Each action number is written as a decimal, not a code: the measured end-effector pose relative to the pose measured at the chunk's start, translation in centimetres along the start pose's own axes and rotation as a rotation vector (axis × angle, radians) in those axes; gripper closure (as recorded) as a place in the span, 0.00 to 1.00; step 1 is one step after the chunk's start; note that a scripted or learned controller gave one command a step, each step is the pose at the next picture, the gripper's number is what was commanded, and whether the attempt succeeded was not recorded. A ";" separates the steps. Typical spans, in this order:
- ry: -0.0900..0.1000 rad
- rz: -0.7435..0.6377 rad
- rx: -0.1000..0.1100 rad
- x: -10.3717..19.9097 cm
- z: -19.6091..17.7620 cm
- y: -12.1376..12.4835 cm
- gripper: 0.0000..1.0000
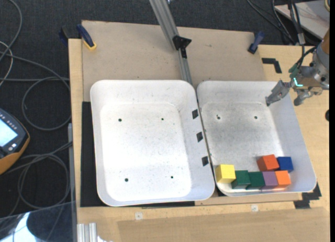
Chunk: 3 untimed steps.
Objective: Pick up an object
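Blocks (pixel 255 173) sit packed along the right bin's (pixel 235 126) near wall — the tool (pixel 287 94), spread wide and empty, risks jamming between neighbours.

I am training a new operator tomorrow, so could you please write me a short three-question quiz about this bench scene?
1. True or false: the small coloured cubes lie in the left shallow white plastic bin.
2. Which cube sits furthest left in the cluster? A) yellow cube B) blue cube C) purple cube
3. Fill in: the arm's tool hovers over the ____ corner of the right shallow white plastic bin, away from the cubes.

Key: 1 false, they lie along the near edge of the right bin; 2 A; 3 far right.
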State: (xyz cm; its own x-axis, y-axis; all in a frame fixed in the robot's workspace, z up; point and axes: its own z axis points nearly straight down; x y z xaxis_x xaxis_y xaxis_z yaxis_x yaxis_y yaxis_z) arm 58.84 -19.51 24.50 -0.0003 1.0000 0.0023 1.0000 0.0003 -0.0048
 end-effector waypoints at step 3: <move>0.000 0.000 0.003 1.1 11.1 0.0 0.00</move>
State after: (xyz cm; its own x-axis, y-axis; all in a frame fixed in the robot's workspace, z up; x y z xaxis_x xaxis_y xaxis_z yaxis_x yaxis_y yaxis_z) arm 58.84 -18.34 13.45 -0.0004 1.0000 0.0025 1.0000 0.0004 -0.0076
